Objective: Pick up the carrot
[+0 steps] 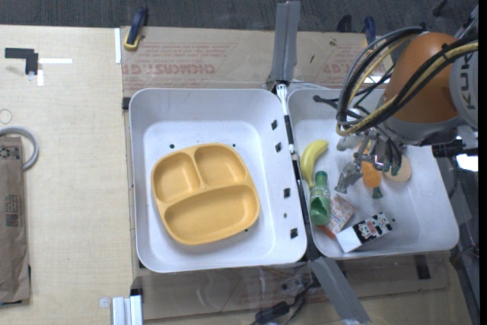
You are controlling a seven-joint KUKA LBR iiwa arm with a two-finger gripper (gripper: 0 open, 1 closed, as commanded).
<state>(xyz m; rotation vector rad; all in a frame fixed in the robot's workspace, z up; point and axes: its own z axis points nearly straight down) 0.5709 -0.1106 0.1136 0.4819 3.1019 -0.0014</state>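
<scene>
Across the camera view, on a pale wooden surface [68, 164], two shallow white bins sit side by side, touching along a central divide.

Left bin [144, 186]: one yellow divided plate [205, 192] with three compartments, lying flat and turned at a slight angle, roughly central.

Right bin [426, 232]: several items grouped toward its left and middle. Banana [313, 157], yellow, curved, near the left wall. Green bottle [320, 198], just below the banana, lying close to the same wall. Wrapped packet [340, 213] with red and white print, touching the bottle's lower end. Small white box [365, 231] with black markings, near the front wall. Carrot [370, 174], orange, short visible length, near the middle of the bin, directly under the wrist. Round tan disc [399, 168], just right of the carrot, partly covered by the arm.

Arm: grey body with orange band [426, 80] and a bundle of black and yellow cables, entering from the right and hanging over the right bin. Gripper [365, 167] low over the bin's middle, its fingers [348, 177] pointing down around the carrot. The carrot shows between the metal parts, but whether the fingers are closed on it or merely alongside cannot be told.

Far left of the surface: brown paper bag [14, 217] at the edge.
</scene>
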